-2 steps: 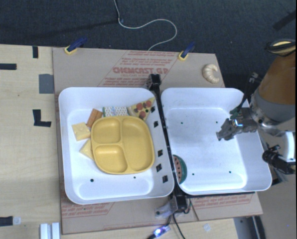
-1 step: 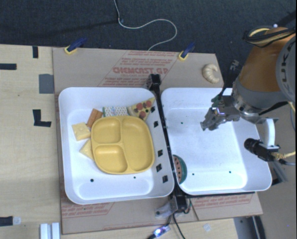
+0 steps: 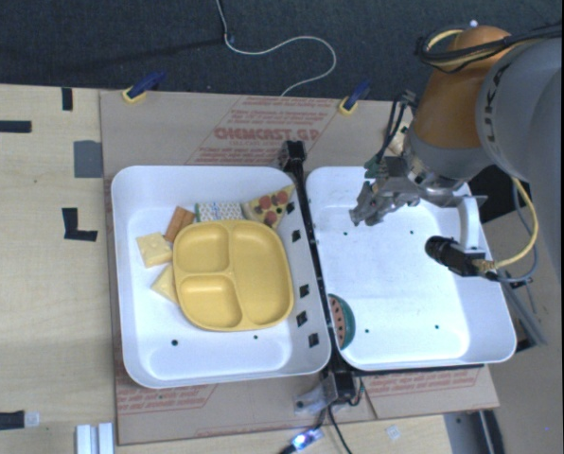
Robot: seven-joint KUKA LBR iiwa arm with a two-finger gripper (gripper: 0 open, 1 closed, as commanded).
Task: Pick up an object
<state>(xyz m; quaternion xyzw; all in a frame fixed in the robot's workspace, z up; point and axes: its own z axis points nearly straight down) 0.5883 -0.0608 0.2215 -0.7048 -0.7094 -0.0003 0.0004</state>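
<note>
The fingers (image 3: pixel 361 218) hang over the upper left part of the right bin (image 3: pixel 471 348), pointing down and to the left; they look slightly apart at the tips, and nothing sits between them.

Every loose object lies to the left of the fingers, across the divider, in the left bin (image 3: pixel 135 348). Largest is one yellow divided plate (image 3: pixel 233 274), with three compartments, lying flat and well to the lower left of the fingers; its long axis runs roughly from upper left to lower right. Tucked under its far edge, nearer the fingers, is a patterned flat piece (image 3: pixel 219 211) and a small multicoloured toy (image 3: pixel 274 205), the latter closest to the fingers and lying along the bin's top right corner, its long axis tilted up toward the right. Farther left are one orange-brown stick (image 3: pixel 178 222), tilted up to the right, one pale yellow square block (image 3: pixel 153 250), and one pale yellow wedge (image 3: pixel 164 285) poking out from under the plate.

Below the fingers, at the right bin's lower left edge, one round dark green and red item (image 3: pixel 341 319) lies partly hidden against the divider.

Two white bins sit side by side on the cardboard-covered surface (image 3: pixel 263 130).
</note>
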